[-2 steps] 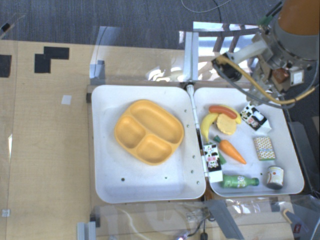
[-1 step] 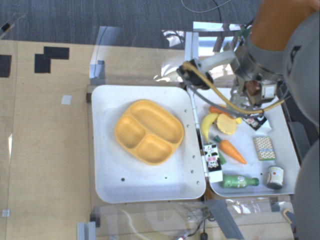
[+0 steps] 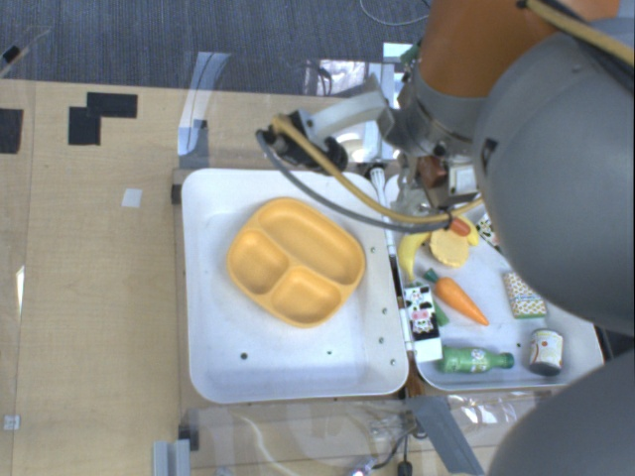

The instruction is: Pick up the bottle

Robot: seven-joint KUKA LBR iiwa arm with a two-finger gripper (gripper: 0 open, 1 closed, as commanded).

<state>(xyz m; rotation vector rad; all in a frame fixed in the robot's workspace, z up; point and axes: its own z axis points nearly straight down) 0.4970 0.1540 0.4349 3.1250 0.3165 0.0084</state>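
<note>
Over the far edge of the right bin [image 3: 587, 357], the pincer [image 3: 429, 181] hangs under the big grey arm; whether it is wide or narrow cannot be told. Below it lie a banana [image 3: 408, 253] and a carrot [image 3: 462, 301]. The green bottle [image 3: 475, 361] lies on its side at the bin's near edge, well apart from the pincer, so the pick seems not yet done. The left bin [image 3: 203, 296] carries a yellow tray [image 3: 296, 261].

green bottle [image 3: 476, 360] — right bin [image 3: 496, 380], flat

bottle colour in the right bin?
Green bottle with a white cap and label, lying on its side; clearest in the camera view.
</note>
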